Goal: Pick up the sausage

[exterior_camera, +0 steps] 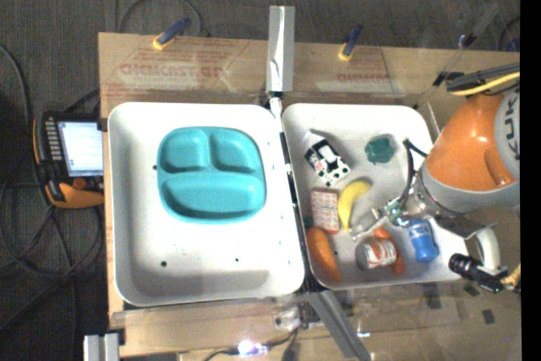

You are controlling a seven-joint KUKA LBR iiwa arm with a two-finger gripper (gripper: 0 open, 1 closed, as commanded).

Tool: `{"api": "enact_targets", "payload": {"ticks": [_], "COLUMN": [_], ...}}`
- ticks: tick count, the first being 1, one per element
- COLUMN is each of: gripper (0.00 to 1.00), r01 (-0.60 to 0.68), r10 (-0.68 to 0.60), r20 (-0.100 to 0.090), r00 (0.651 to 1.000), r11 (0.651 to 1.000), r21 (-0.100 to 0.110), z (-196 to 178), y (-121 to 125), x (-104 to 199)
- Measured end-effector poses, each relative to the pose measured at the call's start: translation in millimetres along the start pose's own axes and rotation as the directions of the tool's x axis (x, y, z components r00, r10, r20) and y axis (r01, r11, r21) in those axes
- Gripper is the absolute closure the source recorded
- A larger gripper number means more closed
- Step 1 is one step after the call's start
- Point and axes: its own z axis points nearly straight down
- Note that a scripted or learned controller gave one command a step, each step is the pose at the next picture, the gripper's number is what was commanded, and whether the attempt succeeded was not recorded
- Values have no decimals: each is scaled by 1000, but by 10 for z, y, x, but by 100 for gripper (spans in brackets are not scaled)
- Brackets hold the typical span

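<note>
- Sausage [322,254]: orange, lying in the right bin [355,116] at about 7 o'clock, against the bin's left wall near the front corner. Nothing is gripping it.
- Jaws [390,211]: low over the right bin's 4 o'clock area, amid the clutter; can't tell whether spread or pressed together. They sit apart from the sausage, off to its 2 o'clock.
- Arm [473,152]: grey with an orange band, covers the bin's 3 o'clock side.
- Right bin also holds: banana [352,200] near centre, red-and-white can [378,254] at 6 o'clock, blue can [422,239] at 5 o'clock, pink packet [325,210] just above the sausage, black-and-white toy [325,161] at 10 o'clock, green object [381,150] at 1 o'clock.
- Left bin [135,266]: teal divided plate [211,173] sits in its upper middle.
- Surface [211,68]: both bins sit side by side on it.
</note>
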Motion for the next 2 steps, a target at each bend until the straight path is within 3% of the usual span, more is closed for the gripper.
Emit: {"api": "enact_targets", "payload": {"ticks": [1, 2], "gripper": [0, 0], "r01": [-401, -402], "r10": [401, 402], "r20": [-1, -2], "r00": [916, 916], "r11": [916, 916], "r21": [4, 4], "z": [197, 197], "y": [-9, -9], "x": [16, 15]}}
